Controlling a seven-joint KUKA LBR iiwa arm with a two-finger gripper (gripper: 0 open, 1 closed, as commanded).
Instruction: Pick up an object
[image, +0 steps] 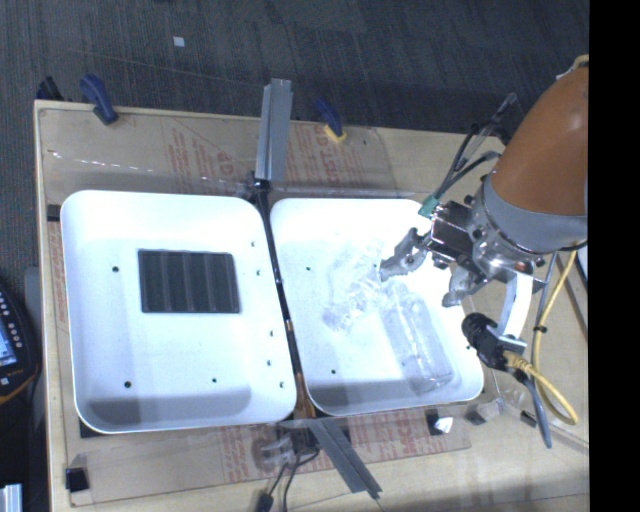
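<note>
My gripper (432, 262) hangs over the right-hand bin (300, 300), near its far right side, and from this angle I cannot tell how it is set or whether anything is in it. Below me lie clear plastic things: a bottle (418, 345) lying flat toward the near right corner, and a crumpled see-through piece (350, 285) just left of it. Both seem to rest on the bin floor, so I judge the pick not yet done; the descent, the grasp and the lift are all left. The left bin (90, 300) holds a dark ribbed slab (188, 281).
</note>
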